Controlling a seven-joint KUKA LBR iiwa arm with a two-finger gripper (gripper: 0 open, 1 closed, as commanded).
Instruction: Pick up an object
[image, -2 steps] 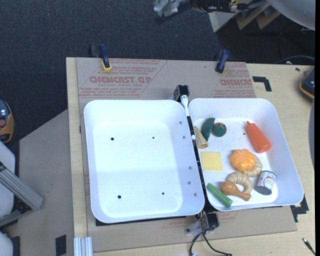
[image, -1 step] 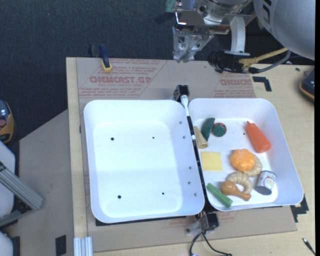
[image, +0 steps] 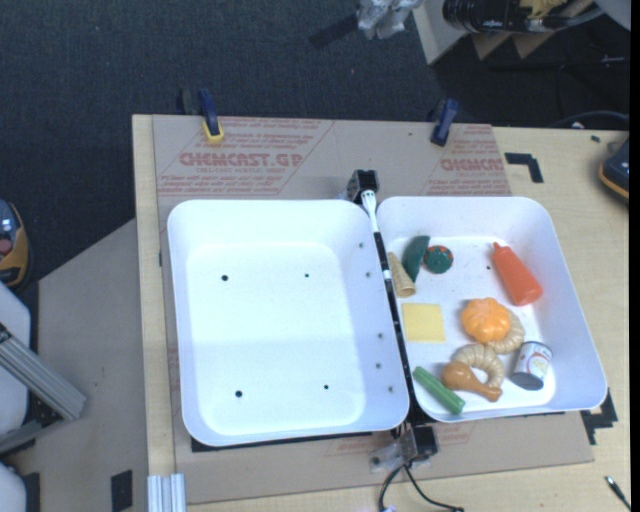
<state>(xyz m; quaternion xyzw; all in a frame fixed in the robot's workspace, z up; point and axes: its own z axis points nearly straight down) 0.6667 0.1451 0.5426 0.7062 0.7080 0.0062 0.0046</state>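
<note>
The right bin (image: 570, 300) holds several small toy foods. An orange bottle (image: 515, 273) lies near its far right. A red and green berry (image: 437, 258) and a dark green piece (image: 415, 250) sit by a beige cone (image: 401, 275). A yellow flat square (image: 423, 322), an orange pumpkin (image: 488, 320), a croissant (image: 487, 354), a drumstick (image: 468, 379), a green stick (image: 438, 390) and a small can (image: 532, 363) fill the near half. My gripper (image: 383, 14) hangs at the top edge of the camera view, far beyond both bins and above the dark floor.
The left bin (image: 270, 320) lies beside the right one, and a black strip (image: 382, 270) runs along their shared edge. Two clamps (image: 210, 115) (image: 444, 120) hold the cardboard-covered bench at the back. Cables (image: 410, 470) trail from the front edge.
</note>
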